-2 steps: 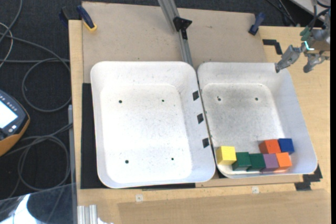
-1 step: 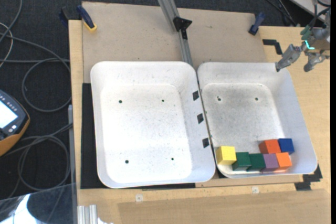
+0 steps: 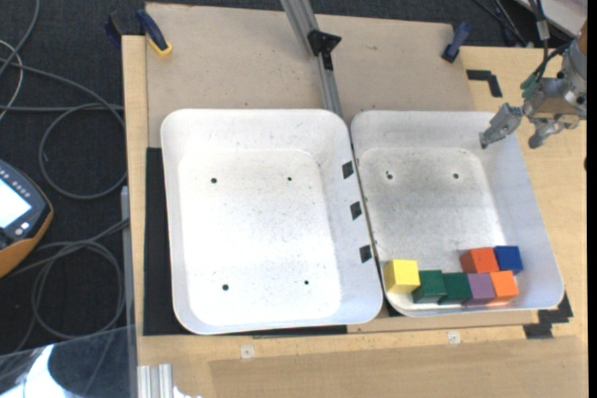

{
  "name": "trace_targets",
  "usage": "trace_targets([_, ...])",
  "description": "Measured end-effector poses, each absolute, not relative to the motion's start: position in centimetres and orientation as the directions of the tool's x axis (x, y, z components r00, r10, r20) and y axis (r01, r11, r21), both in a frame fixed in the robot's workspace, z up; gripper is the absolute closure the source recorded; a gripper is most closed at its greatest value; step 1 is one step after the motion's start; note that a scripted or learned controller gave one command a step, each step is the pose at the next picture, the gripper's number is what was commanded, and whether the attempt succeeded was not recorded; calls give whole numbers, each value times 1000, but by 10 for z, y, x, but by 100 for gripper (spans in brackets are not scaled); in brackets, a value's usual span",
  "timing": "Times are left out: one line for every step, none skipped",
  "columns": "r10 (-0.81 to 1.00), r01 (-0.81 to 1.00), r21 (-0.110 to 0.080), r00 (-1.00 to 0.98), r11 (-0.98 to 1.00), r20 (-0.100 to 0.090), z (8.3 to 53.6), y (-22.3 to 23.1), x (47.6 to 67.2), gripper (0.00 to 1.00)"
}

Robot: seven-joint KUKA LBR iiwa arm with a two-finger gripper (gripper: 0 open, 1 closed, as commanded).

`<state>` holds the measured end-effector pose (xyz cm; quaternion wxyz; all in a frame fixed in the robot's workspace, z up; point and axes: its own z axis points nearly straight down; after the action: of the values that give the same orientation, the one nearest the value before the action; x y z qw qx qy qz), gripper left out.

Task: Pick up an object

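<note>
**Claw high at far corner, blocks bunched at near edge**

We see the claw (image 3: 515,128) over the far right corner of the right bin (image 3: 420,191), fingers spread apart, nothing between them. The targets sit well apart from it, along that bin's near wall: yellow block (image 3: 403,274), green blocks (image 3: 442,286), purple block (image 3: 480,288), two orange blocks (image 3: 492,272) and a blue block (image 3: 508,257), all touching or just beside one another. The left bin (image 3: 252,219) holds none.

Risk, as we judge it: the cluster is tight and pressed to the wall, so a finger may land on a neighbour or the rim and close on nothing. The yellow block at the row's end looks easiest. A slanted descent could shove blocks instead of gripping.
</note>
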<state>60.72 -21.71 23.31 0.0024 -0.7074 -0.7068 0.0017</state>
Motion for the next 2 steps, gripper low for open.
trace_targets([1000, 1000, -6, 0, 0, 2, 190, -217, 603, 0])
trace_targets([1000, 1000, -6, -1, 1, 2, 146, -210, 603, 0])
